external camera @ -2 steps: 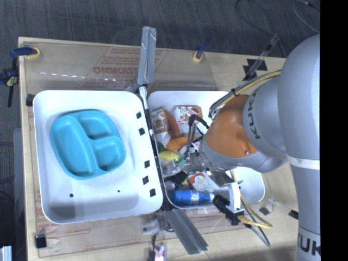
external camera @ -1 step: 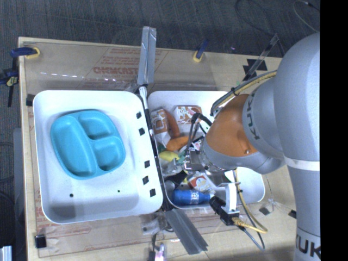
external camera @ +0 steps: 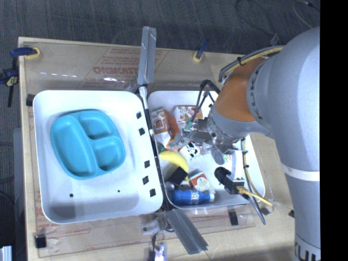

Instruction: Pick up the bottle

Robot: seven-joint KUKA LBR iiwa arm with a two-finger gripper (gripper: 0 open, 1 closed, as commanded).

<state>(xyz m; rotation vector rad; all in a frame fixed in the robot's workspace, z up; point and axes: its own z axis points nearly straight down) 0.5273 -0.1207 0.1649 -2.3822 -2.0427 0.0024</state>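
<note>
- Bottle (external camera: pixel 193 196) lay on its side against the right bin's (external camera: pixel 255 170) near wall, beside the banana (external camera: pixel 174 160).
- End effector (external camera: pixel 202 140) hovered mid-bin over clutter; grip state unreadable.

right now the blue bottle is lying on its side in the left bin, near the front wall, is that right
Not quite: the blue bottle lies on its side near the front wall of the right bin, not the left one. The camera view shows the left bin holding a blue divided tray instead.

arm (external camera: pixel 283 91) — reaches in from right, bent downward | gripper (external camera: pixel 193 137) — low, pointing left, finger state unclear
</note>
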